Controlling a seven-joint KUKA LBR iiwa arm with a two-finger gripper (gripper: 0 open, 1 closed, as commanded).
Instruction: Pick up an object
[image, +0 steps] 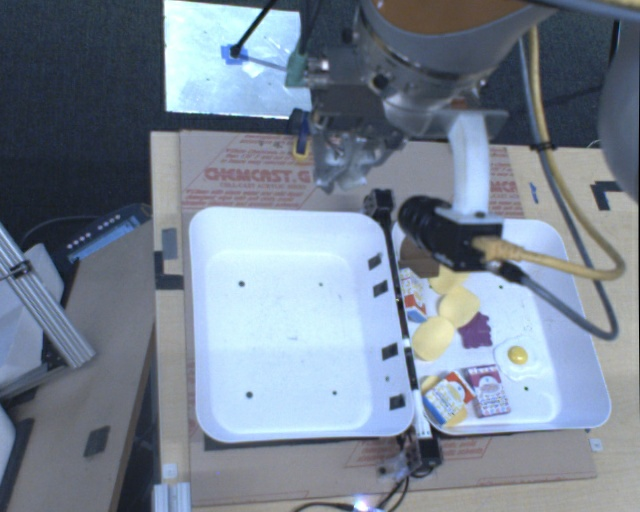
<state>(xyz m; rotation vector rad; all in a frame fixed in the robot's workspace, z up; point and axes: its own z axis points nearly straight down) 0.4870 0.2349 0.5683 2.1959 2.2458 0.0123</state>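
Two shallow white bins sit side by side on the tabletop (570, 180), the left bin (290, 225) and the right bin (585, 385), with a printed cardboard sheet (250, 172) under their far edges. All the loose objects lie in the right bin, towards its left half.

There are three pale yellow rounded pieces (433, 338), running in a loose line from far to near. One purple piece (477, 330) lies just right of them. One toy fried egg (518, 356) lies further right. Two printed packets sit near the front rim: a red packet (487, 390) and, to its left, a blue-and-orange packet (445, 398). One brown piece (420, 264) lies at the far left corner, and one small striped item (412, 297) sits against the left wall.

The arm (440, 40) comes in from the far right and bends downward at the wrist. The hand (340, 175) hangs over the cardboard sheet, just beyond the far rim of the left bin near its right corner, well apart from the objects. It is blurred, so I cannot tell whether it is open or closed.
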